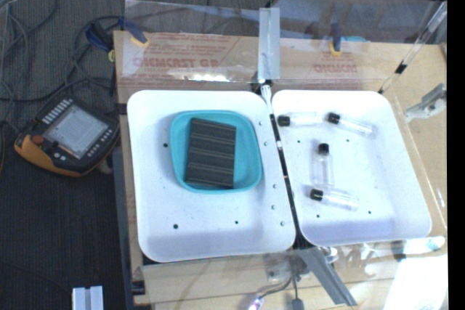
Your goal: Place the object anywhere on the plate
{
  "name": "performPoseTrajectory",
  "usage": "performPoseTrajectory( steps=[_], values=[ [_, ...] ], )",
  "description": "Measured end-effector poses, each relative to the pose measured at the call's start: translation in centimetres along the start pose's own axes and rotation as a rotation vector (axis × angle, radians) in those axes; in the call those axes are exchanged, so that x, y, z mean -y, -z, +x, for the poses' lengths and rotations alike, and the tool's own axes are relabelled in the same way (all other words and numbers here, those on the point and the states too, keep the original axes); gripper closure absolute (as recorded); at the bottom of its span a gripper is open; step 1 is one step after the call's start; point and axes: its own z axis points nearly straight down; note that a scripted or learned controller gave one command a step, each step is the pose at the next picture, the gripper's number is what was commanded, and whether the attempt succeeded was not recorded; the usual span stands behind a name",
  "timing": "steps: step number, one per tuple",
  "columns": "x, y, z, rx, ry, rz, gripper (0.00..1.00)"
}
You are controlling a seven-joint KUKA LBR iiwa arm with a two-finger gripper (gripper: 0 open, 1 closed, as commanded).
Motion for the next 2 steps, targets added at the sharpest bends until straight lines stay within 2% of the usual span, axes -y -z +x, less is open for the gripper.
performPoseTrajectory(
  steps=[1,2],
  values=[
    [-0.06,3.18,-0.12,0.001,-0.249,0.001,0.0],
    [-0.05,3.18,-0.13,0.001,-0.25,0.002,0.0]
  ],
)
